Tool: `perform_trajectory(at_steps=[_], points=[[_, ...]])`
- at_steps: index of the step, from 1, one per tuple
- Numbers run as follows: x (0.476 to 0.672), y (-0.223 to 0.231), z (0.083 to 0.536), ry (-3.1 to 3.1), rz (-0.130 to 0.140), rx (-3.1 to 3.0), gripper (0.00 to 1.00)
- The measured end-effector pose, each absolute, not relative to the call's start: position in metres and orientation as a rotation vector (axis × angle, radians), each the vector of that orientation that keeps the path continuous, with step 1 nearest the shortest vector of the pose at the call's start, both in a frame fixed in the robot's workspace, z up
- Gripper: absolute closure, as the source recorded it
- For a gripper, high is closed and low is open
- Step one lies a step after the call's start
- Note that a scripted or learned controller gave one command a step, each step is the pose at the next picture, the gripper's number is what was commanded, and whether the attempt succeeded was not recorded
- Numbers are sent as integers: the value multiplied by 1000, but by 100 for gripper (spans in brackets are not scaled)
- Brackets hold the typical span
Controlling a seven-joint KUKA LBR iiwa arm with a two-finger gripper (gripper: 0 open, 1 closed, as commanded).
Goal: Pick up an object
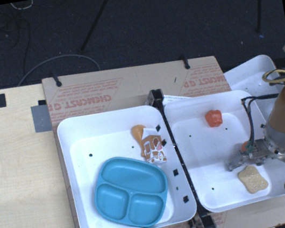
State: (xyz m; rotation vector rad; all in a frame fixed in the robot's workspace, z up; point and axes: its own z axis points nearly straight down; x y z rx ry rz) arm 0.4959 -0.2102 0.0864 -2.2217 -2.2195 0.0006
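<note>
My gripper (pixel 242 160) hangs low over the right side of the right bin (pixel 203 149), reaching in from the right. Just below it, a tan bread-like piece (pixel 253 178) lies on the bin floor, close to the gripper but apart from it. A small red-orange object (pixel 214 118) sits near the bin's far wall. In the left bin (pixel 83 148) lie a blue divided plate (pixel 130 191), a small orange-tan piece (pixel 138 133) and a white patterned packet (pixel 154 150). Nothing shows in the gripper's grasp.
A black divider (pixel 174 154) runs between the two bins. Both bins rest on a cardboard sheet (pixel 127 89). A dark cable (pixel 250 119) loops beside the arm over the right bin's right wall. A pale wooden bench top (pixel 19 187) extends to the left.
</note>
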Motion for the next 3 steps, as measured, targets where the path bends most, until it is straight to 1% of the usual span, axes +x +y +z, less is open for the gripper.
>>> perform_trajectory(at_steps=[1, 2, 3], points=[[496, -211, 98, -2218, 0, -2226, 100], [488, -211, 156, -2220, -1, -2225, 100], [491, -210, 198, -2225, -2, -2221, 100]])
